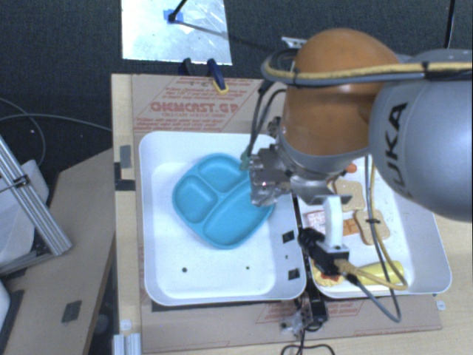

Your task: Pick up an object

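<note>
A blue divided plate lies tilted in the left white bin, toward its upper right part. My gripper hangs low over the plate's right rim, close to the wall between the two bins. The grey arm with its orange band covers much of the right white bin. In that right bin lie tan flat pieces, a yellow object near the front and a small red-and-white item.
Both bins rest on brown cardboard with red lettering. A blue clamp and a shiny sheet sit behind them. Black and yellow cables trail over the divide between the bins. An aluminium frame stands at the left.
</note>
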